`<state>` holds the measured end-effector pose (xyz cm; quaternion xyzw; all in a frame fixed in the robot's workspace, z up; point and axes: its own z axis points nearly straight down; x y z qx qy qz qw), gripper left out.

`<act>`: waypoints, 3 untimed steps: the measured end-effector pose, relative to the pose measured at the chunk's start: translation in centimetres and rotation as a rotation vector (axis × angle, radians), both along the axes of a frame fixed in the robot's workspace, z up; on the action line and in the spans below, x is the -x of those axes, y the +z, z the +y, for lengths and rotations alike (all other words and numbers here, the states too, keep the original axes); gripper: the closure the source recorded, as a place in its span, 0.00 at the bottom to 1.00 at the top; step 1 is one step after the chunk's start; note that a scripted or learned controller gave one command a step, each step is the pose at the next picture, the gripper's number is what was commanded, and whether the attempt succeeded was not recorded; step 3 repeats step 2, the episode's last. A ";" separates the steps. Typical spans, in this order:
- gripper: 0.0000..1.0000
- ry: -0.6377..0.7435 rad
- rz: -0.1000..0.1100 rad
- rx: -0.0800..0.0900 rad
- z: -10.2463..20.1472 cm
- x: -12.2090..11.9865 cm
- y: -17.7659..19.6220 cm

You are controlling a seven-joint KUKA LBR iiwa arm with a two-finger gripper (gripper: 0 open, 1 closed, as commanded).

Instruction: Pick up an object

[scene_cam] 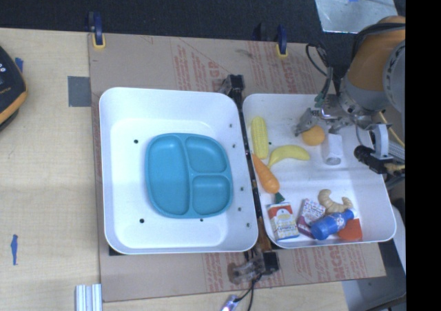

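Note:
My gripper (318, 138) hangs low over the far side of the right bin (375, 196), with the grey arm and its orange band coming in from the right. It stands open, one dark finger (304, 125) to the left and a pale finger (333, 150) to the right. A small orange fruit (313, 136) lies on the bin floor in the gap between them; whether either one touches it I cannot tell. A yellow banana (289, 154) lies just left of the fruit.
The right bin also holds a corn cob (259, 136), a carrot (265, 174), a small carton (282, 221), a blue bottle (333, 223) and a beige piece (333, 200). A blue divided plate (188, 174) lies in the left bin (124, 165).

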<state>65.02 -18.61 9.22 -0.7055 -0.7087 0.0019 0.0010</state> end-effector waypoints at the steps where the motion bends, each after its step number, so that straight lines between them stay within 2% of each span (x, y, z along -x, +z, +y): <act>1: 1.00 0.002 0.001 0.001 -0.1 0.0 1.1; 2: 1.00 0.001 0.000 -0.001 6.1 -0.6 2.0; 3: 1.00 0.001 0.000 -0.001 6.1 -0.6 2.0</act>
